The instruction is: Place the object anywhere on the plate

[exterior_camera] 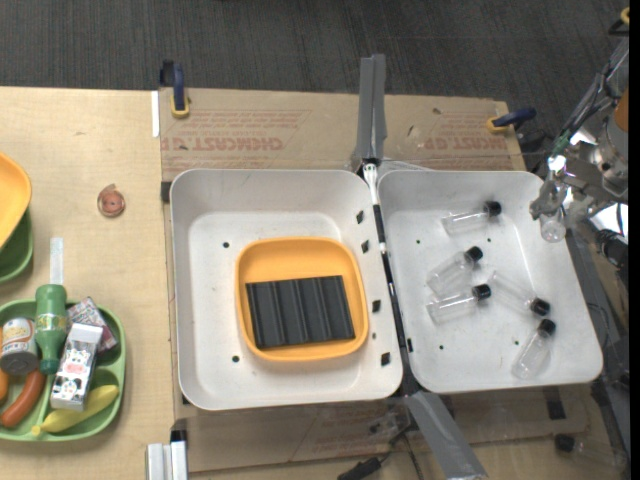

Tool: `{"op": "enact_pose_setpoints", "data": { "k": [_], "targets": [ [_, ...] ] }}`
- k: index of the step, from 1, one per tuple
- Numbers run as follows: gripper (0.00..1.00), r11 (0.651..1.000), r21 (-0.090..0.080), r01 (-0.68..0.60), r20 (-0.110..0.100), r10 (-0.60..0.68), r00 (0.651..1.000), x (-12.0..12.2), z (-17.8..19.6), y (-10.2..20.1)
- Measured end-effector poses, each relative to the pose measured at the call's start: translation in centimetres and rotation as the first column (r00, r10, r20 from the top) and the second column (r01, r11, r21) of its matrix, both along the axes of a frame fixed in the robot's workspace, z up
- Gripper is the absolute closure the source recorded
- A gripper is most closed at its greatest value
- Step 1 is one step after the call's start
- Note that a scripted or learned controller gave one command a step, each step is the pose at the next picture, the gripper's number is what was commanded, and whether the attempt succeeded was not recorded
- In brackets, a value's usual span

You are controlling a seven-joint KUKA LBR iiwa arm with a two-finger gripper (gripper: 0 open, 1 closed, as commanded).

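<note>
Orange plate: far from my jaws, in the other bin.
Gripper: holding a clear vial.
Vials: loose, beside my jaws.

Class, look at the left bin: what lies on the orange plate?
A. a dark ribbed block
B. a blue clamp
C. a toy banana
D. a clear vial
A: a dark ribbed block lies flat in the middle of the orange plate; the vials are in the right bin.

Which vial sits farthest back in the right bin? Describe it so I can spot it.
In the right bin, look to the far wall. The rearmost vial lies alone there, clear, black cap pointing right; the others cluster nearer the front.
</note>
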State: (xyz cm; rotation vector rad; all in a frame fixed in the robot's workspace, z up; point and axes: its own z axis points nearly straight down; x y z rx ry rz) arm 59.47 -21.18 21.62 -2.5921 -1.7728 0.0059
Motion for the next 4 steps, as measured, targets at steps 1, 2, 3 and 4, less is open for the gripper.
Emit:
{"op": "enact_pose_setpoints", "data": {
  "k": [1, 2, 3, 4],
  "targets": [
    [1.00, 0.983, 0.000, -0.185, 0.002, 0.185, 0.983, 3.7, 4.0, 0.5],
    [1.00, 0.917, -0.001, -0.400, 0.003, 0.400, 0.917, 6.5, 13.2, 0.4],
    [1.00, 0.821, -0.001, -0.571, 0.003, 0.571, 0.821, 6.5, 16.1, -1.1],
    [0.00, 0.821, -0.001, -0.572, 0.003, 0.572, 0.821, 6.5, 16.1, -1.0]
  ]
}}
